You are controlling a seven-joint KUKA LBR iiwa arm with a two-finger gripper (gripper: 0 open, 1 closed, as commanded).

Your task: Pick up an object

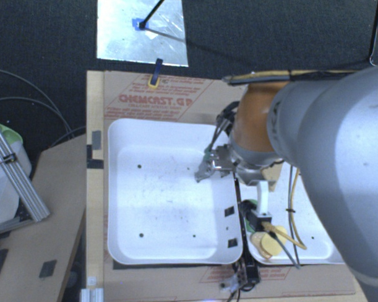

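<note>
Dark matting surrounds the desk (64, 174) where I see 2 white bins, my pincer (204, 169), its grip state unreadable to me, low over the left bin (149, 239), while yellow objects (271, 242) sit in the right bin (316, 244), likely awaiting pickup.

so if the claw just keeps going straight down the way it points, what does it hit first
Most likely the bare white floor of the left bin. The claw hangs over that bin's right part, and nothing lies under it. Its height above the floor is unclear from this slanted view.
</note>
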